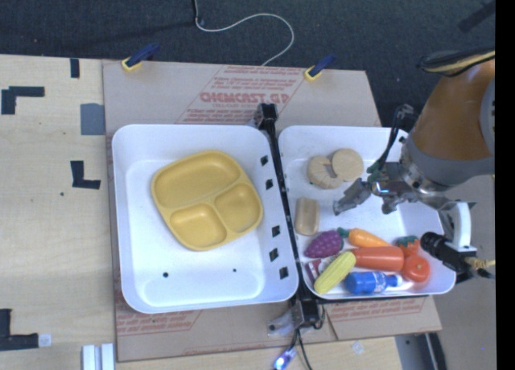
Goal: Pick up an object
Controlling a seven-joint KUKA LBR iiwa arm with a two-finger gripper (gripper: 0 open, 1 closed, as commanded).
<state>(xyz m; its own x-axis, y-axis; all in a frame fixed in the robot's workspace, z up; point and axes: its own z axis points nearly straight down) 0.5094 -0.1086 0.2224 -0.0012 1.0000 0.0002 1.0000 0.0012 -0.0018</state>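
My gripper (372,199) hangs over the middle of the right bin (362,137), its two fingers spread open with nothing between them. Just left of it lie two round tan biscuits (334,169). Below it sit an orange carrot (368,239), purple grapes (324,243) and a red-orange sausage (376,259). A yellow corn cob (335,271), a blue bottle (370,283) and a red tomato (416,268) lie along the bin's near edge. A tan block (306,216) rests by the left wall.
The left bin (133,224) holds a yellow divided plate (208,198). A black divider with clips (276,191) runs between the bins. The grey and orange arm (455,123) reaches in from the right, over the right bin's far corner.
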